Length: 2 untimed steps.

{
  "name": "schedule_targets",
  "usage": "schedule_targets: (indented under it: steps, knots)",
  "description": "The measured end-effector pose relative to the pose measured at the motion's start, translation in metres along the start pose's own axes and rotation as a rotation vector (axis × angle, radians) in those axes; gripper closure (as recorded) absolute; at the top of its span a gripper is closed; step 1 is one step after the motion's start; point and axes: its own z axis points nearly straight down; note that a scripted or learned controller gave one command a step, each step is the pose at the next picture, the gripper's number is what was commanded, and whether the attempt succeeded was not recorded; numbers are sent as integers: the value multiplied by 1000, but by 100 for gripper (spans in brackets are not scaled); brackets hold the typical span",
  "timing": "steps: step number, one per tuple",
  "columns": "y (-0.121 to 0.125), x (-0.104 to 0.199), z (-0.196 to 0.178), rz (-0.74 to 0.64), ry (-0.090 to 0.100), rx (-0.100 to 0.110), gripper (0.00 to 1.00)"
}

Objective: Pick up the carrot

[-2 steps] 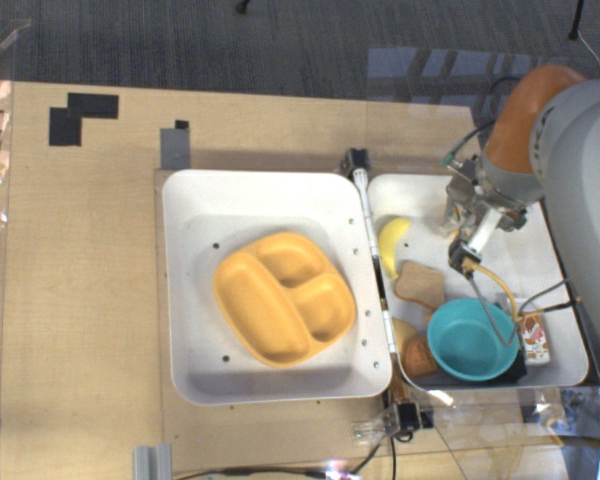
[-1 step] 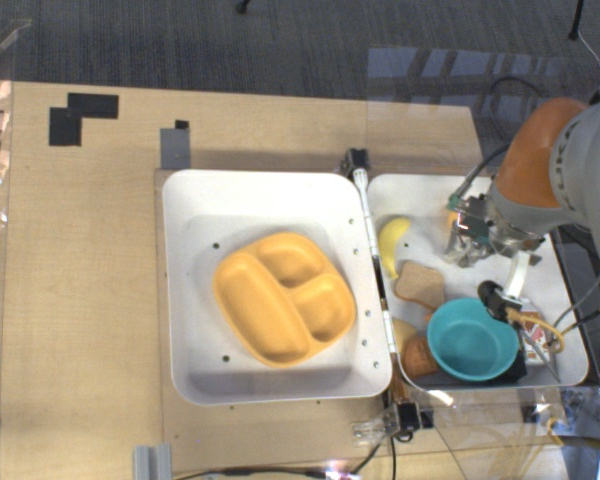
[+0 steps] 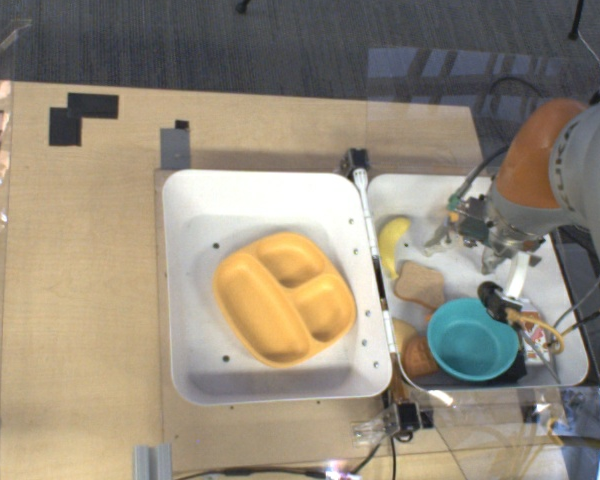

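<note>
carrot (image 3: 416, 354) is sitting in the right bin (image 3: 430, 193), down in that bin's near-left corner, toward the near edge of the surface (image 3: 80, 268). it's reading as an orange-brown rounded lump, and I'm not fully sure of its outline. its right side is tucking under the teal bowl (image 3: 470, 343), which is touching it and covering part of it. a tan bread slice (image 3: 420, 283) is lying just beyond the carrot, toward the far edge and close to the bowl rim. a banana (image 3: 393, 240) is lying beyond that, running along the bin's left wall. the gripper (image 3: 485, 240) is hanging over the far half of the right bin, right of the banana and beyond the bowl, well apart from the carrot. I'm not getting a read on whether it's spread or pressed together, the angle is too cluttered. the grey arm (image 3: 540, 158) with its orange band is reaching in from the surface's right edge. the left bin (image 3: 190, 248) is carrying a yellow divided plate (image 3: 280, 298) with three compartments, sitting about mid-bin, well apart from the carrot.
</note>
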Motion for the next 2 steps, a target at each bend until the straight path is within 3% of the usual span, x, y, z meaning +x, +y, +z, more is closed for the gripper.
schedule_targets:
  steps: [1,2]
  knots:
    - [30,38,2,432,1,5,0]
    - [30,37,2,432,-1,5,0]
